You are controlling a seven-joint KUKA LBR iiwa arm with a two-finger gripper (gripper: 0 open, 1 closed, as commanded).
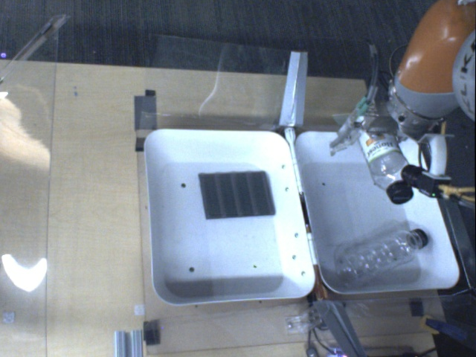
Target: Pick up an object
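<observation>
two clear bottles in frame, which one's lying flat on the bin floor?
The clear plastic bottle with the black cap at the right white bin's near end lies flat. The other, white-labelled clear bottle, hangs tilted up by the hand.

I work in a robotics lab or test cell: a pale wooden bench carries two shallow white plastic bins side by side, clear acrylic guard panels stand around them, dark carpet lies beyond, and loose cables trail below.
</observation>
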